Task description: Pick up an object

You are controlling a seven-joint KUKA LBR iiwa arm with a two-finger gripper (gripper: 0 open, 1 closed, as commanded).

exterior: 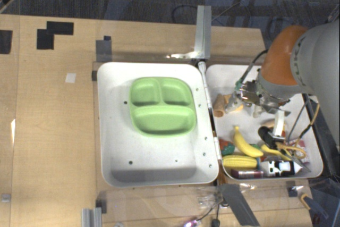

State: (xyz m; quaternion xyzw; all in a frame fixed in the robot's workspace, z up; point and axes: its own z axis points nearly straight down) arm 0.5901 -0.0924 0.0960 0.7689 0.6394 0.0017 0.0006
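Note:
My gripper (247, 99) hangs low in the upper half of the right bin (212, 74), below the arm's orange band. Just to its left a small tan and brown object (221, 103) lies against the bin's left wall. Nothing shows held in the gripper. Nearer the front lies a yellow banana (246, 143), with a second yellow item (239, 161) below it. A dark red stick-like item (245, 173) and a black-and-white item (280, 167) rest along the front wall.
The left bin (114, 167) holds a green divided plate (161, 104) in its middle. A metal post (203, 32) stands behind the seam between the bins. Wooden bench top stretches to the left.

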